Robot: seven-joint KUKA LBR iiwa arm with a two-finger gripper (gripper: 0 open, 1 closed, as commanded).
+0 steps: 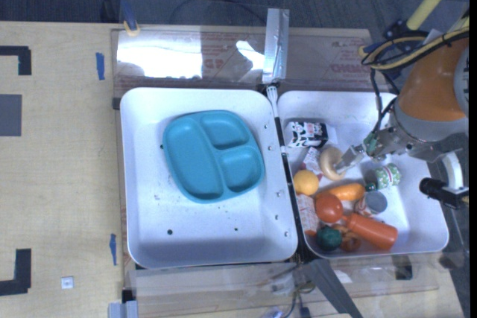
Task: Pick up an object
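arm: reaching in from the right over the right bin
gripper: low over the toys, tip beside the beige banana; opening hard to judge, cannot tell, nothing seen in it
toys: cow-print carton, yellow ball, carrot, tomato, red tube, crowded together
left bin: holding a blue divided plate

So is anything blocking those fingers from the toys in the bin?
Nothing visible does. The gripper hangs right beside the beige toy, with the other toys of the right bin lying open below it.
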